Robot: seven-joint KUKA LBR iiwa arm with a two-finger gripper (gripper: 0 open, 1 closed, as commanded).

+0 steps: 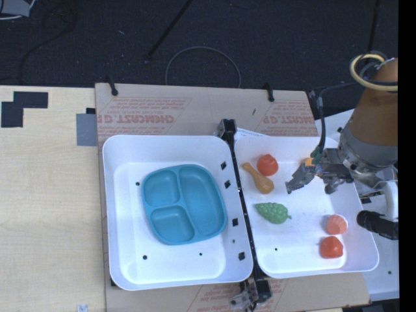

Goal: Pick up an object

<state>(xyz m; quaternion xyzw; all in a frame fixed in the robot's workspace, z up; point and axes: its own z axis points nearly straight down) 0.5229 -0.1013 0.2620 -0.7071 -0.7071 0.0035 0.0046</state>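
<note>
The tool point(316, 178) hung open over the right bin point(286, 268), gripping nothing, with bare white floor beneath and behind it toward the far rim. Just to its left lay a red tomato point(267, 165) touching a tan gourd point(258, 177); below-left sat green grapes point(272, 212). Nearer the camera, close to the bin's right edge, rested a pale orange fruit point(336, 224) and a red one point(331, 247). Further left, across the divider, the left bin point(123, 174) held a blue divided plate point(182, 203).
</note>
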